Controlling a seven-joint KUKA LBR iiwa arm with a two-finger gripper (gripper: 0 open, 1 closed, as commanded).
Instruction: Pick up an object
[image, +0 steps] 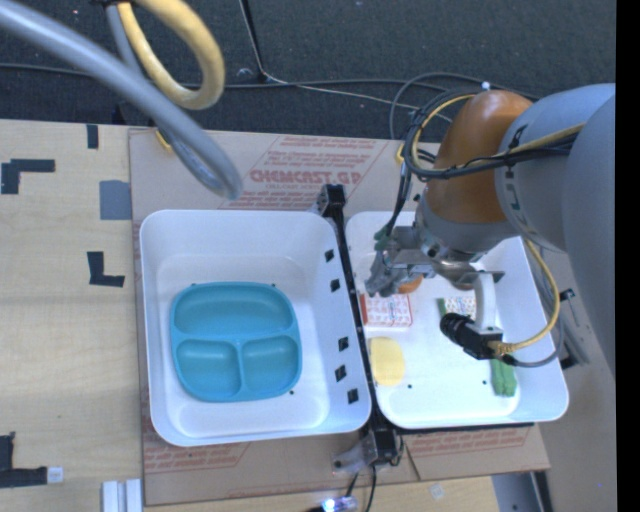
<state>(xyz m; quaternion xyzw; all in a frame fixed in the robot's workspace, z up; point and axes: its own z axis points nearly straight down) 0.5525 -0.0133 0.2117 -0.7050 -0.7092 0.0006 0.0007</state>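
cardboard-backed bench (60, 300) bears a glossy blue three-compartment plastic tray (236, 340).

Grey arm (570, 150) with orange band (480, 150), yellow and black cables (545, 300) alongside.

Red print on the cardboard sheet (300, 170) under the bins reads roughly "CHEMCAST G.P."; smaller lines are illegible.

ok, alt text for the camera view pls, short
The grey KUKA arm reaches down into the right white bin, its gripper over a red-and-white packet beside a yellow object. The left white bin holds a blue divided plate.
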